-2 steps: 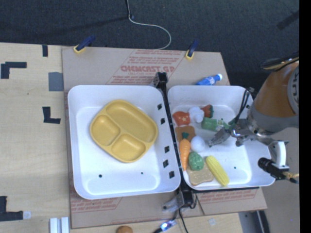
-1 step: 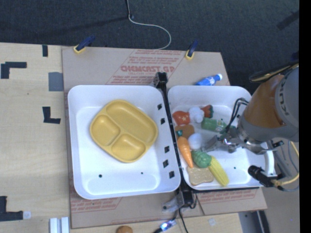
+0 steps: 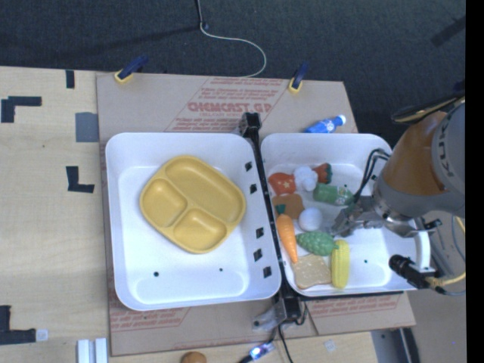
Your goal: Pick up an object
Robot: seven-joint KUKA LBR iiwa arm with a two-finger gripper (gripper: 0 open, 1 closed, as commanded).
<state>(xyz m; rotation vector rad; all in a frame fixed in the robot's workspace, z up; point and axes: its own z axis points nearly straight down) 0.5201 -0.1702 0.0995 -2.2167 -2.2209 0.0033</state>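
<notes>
The right bin (image 3: 378,274) holds several toy foods: a red tomato (image 3: 281,182), a white ball (image 3: 305,178), a green vegetable (image 3: 330,194), a white egg (image 3: 311,219), an orange carrot (image 3: 286,237), a green leafy piece (image 3: 317,242), a slice of bread (image 3: 311,272) and a yellow corn cob (image 3: 340,262). My gripper (image 3: 346,220) hangs low in this bin, just right of the egg and above the corn. Its fingers are dark and small, and nothing visible sits between them.
The left bin (image 3: 128,278) holds a yellow divided plate (image 3: 193,202). A blue and white bottle (image 3: 326,124) lies on the cardboard behind the right bin. The arm's orange band (image 3: 412,157) and grey body cover the right bin's right edge.
</notes>
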